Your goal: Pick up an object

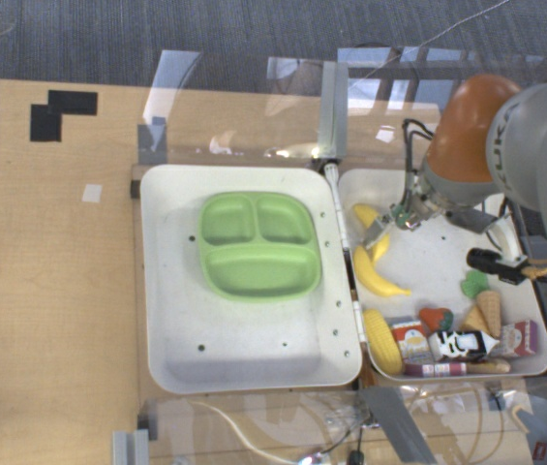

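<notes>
From above we see two shallow white bins. The left white bin (pixel 171 289) holds a green divided plastic plate (pixel 258 245). In the right white bin (pixel 447 260), the grey two-finger gripper (pixel 386 227) hangs low — we cannot tell its grip — just beside a yellow toy banana (pixel 378 274).

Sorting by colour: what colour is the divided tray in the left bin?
Light green tray, camera view.
</notes>
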